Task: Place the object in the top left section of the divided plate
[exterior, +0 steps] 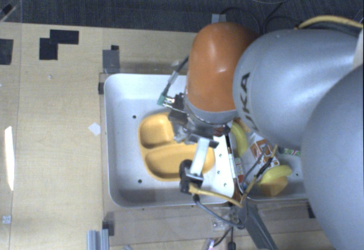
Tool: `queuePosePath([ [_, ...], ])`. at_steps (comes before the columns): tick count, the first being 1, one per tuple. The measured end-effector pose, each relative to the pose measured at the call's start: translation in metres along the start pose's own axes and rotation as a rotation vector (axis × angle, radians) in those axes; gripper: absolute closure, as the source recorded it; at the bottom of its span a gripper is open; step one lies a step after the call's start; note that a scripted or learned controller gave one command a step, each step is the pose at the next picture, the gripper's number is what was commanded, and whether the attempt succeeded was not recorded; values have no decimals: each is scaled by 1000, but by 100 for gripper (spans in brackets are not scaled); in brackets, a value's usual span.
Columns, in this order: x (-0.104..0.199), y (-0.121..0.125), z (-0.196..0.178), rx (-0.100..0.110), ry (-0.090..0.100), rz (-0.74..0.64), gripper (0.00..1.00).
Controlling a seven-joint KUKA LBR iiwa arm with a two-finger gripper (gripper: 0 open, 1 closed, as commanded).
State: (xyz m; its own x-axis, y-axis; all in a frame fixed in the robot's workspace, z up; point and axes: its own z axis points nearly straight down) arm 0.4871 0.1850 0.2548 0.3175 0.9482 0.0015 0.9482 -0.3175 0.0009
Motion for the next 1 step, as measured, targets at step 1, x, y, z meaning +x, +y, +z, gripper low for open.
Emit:
queuePosePath([
  [1, 1, 1, -11, -2, 3, -1, 100],
])
